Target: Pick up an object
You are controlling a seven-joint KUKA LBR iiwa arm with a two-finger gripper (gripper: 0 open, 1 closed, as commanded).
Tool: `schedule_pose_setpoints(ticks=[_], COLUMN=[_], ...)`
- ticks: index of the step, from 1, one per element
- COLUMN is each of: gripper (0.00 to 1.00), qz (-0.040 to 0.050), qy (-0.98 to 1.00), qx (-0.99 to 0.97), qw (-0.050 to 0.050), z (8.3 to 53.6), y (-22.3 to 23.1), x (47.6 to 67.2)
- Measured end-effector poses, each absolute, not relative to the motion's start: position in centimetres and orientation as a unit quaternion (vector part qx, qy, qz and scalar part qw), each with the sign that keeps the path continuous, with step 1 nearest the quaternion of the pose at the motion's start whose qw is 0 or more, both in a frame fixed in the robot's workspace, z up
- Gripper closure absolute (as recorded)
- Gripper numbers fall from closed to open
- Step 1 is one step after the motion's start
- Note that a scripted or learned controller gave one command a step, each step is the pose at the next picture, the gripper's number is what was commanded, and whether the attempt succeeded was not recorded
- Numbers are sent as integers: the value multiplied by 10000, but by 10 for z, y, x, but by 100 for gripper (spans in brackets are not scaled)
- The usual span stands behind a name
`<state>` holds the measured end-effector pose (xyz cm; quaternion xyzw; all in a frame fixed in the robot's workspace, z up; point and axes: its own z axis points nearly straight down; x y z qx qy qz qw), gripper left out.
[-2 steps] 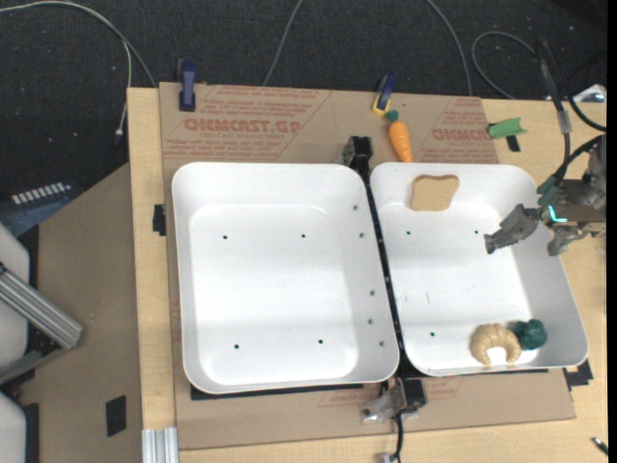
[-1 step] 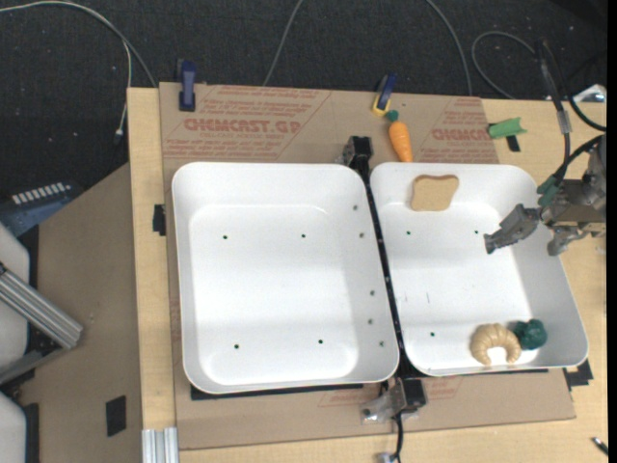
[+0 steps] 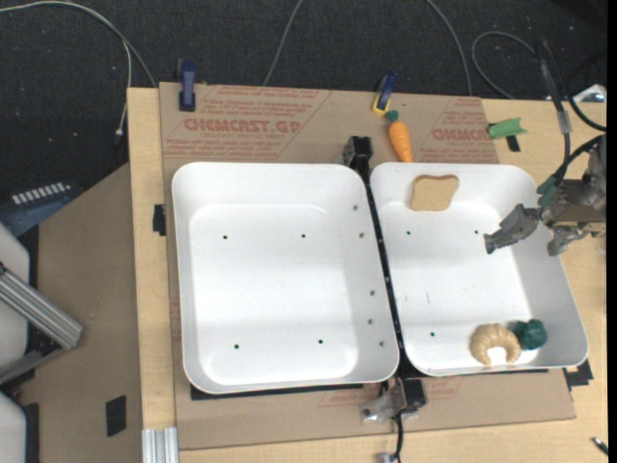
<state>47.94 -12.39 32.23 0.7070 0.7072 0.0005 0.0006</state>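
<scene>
The grey two-finger end effector (image 3: 525,231) hangs spread and empty over the right white plastic bin's (image 3: 554,297) far edge. The tan bread-slice toy (image 3: 433,193) lies near; a clean descent squarely over it, away from the wall, would serve best.

The arm (image 3: 588,196) runs off the right edge, and the green object (image 3: 531,334) is perhaps half-hidden.

A bench (image 3: 154,258) topped with brown cardboard carries two white bins: the left bin (image 3: 280,278) touches the right bin (image 3: 477,268). A toy carrot (image 3: 399,140) lies on the cardboard just behind the right bin's far left corner.
</scene>
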Motion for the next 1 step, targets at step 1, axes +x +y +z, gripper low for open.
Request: schedule_pose_setpoints(ticks=[1], gripper=[0], qz=[5], qy=[7072], qx=[7070], qw=[6], z=[322], y=[-124], x=[479])
